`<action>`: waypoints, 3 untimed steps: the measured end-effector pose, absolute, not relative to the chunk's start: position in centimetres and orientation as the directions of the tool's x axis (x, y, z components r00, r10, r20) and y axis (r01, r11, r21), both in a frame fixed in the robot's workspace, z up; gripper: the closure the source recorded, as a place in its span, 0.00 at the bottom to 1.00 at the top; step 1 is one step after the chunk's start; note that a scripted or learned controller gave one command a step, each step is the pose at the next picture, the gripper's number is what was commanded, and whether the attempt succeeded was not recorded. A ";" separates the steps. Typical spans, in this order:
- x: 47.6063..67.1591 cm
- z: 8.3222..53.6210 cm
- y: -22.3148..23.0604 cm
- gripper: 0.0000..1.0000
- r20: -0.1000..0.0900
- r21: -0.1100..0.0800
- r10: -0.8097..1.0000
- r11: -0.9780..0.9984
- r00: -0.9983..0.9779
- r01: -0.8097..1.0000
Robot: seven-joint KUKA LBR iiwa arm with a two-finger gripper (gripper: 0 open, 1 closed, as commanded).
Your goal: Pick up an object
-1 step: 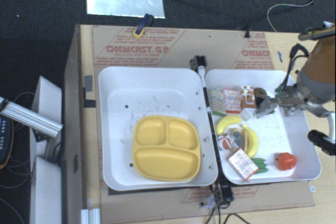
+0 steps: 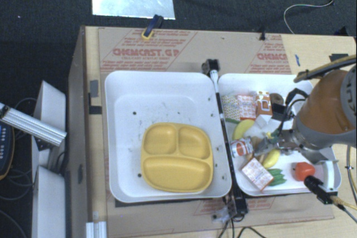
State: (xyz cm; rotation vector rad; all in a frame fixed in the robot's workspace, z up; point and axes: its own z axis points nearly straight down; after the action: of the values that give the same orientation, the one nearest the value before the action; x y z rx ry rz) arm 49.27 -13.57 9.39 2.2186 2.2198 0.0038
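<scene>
1. On the left of the bench [image 2: 167,47], the left bin [image 2: 122,97] holds a yellow divided tray [image 2: 177,156], lying flat toward the near side. Nothing there is being handled.

2. Across the divider, the right bin [image 2: 245,82] holds the pile of candidates: printed packets [image 2: 239,106] at the far side, a yellow-green fruit [image 2: 243,129] below them, a small can [image 2: 241,148] against the divider, a red-and-white packet [image 2: 256,174] at the near edge with a green piece [image 2: 276,178] just beside it, a yellow piece [image 2: 271,159], and a red object [image 2: 304,170] further right.

3. The arm [image 2: 329,111] reaches in from the right and is low over the middle of this bin, with the hand [image 2: 268,146] down among the can, the yellow-green fruit and the yellow piece.

4. Whether the hand is released or clenched I cannot tell; its tip is lost in the clutter and partly hidden by the wrist.

5. Judgement on progress: no object is seen raised off the bin floor, so the pick looks not yet done. The approach and descent appear complete. What is left is a confirmed grasp on one item, most likely the yellow piece or the can, and a lift clear of the bin.
</scene>
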 end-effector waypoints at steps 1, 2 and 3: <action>55.3 8.9 -13.5 0.00 -0.001 0.011 1.000 0.003 -0.003 1.000; 65.2 8.6 -16.3 0.00 0.010 -0.025 1.000 -0.004 0.004 1.000; 65.2 9.7 -16.3 1.00 0.009 -0.026 1.000 0.002 -0.002 1.000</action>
State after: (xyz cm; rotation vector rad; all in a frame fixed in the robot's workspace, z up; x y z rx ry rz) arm 65.17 -16.29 9.67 2.2369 2.2411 -0.0186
